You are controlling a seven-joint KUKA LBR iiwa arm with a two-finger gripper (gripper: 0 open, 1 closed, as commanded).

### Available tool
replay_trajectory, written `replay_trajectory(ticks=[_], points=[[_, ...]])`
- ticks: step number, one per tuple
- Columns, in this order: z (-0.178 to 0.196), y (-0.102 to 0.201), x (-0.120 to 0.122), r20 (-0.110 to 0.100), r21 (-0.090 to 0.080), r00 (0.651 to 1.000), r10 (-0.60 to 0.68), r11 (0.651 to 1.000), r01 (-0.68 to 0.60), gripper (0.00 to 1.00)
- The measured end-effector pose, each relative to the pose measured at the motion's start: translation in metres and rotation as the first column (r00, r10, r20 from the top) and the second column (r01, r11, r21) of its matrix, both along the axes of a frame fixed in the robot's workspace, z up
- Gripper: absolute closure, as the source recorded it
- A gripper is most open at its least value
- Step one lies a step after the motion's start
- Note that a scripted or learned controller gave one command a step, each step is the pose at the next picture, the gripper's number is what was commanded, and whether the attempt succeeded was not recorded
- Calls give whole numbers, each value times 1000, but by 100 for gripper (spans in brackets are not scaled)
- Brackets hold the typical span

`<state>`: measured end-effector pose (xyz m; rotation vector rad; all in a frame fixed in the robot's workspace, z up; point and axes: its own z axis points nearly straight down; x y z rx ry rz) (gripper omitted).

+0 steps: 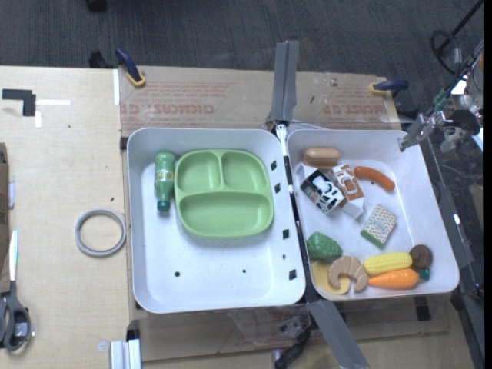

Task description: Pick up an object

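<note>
The right bin (438,206) holds several toy foods. Among them are a brown bread roll (321,157), an orange-red sausage (374,177), a black-and-white carton (324,191), a beige cracker block (380,225) and a green broccoli (324,246). Along its front lie a croissant (346,271), a yellow corn cob (388,263) and a carrot (393,279). My gripper (417,134) hangs at the bin's far right corner, above the rim and apart from all the items. Nothing shows in its grasp.
The left bin (146,267) carries a green divided plate (224,192) and a green bottle (164,179) lying beside it. On the bench to the left are a tape ring (101,231) and scissors (14,317). Blue clamps (131,66) hold the cardboard at the back.
</note>
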<state>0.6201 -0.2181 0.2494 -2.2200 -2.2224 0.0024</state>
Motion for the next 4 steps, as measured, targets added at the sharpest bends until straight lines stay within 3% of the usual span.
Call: replay_trajectory(ticks=[1,2,3,4], points=[[-126,6,15,-3,2,993,-118,993,118,0],[-150,12,16,9,13,935,-354,935,354,0],[-150,13,43,15,-1,997,-74,997,74,0],[-150,13,43,15,-1,997,-73,997,73,0]])
